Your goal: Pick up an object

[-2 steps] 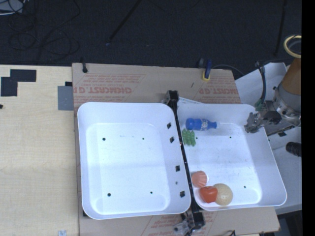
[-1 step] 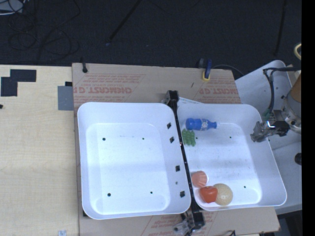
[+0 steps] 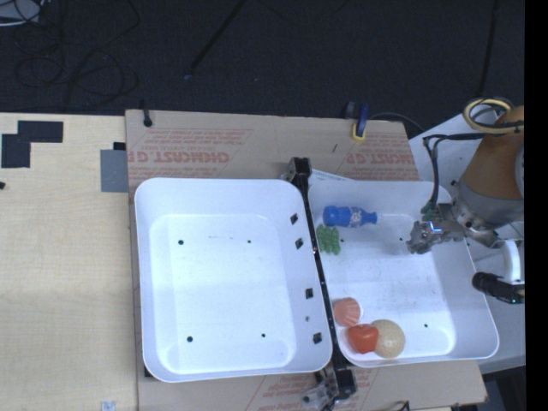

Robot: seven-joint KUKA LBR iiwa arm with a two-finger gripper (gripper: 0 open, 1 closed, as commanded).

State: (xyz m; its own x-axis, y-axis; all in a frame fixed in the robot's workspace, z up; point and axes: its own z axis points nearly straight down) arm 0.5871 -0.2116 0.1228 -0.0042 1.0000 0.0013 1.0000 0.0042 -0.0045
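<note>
Low at the far right edge of the right-hand shallow white bin [image 3: 445, 332], the gripper [image 3: 421, 240] hangs over bare floor — whether it is wide or narrow cannot be told. To its left lies a small blue plastic bottle [image 3: 348, 217], on its side, and beyond that a green leafy toy [image 3: 329, 240]. Nearer the camera sit a pink shell-like piece [image 3: 346, 311], a red round fruit [image 3: 363, 338] and a pale yellow ball [image 3: 390, 338] — clustered, touching.
</note>
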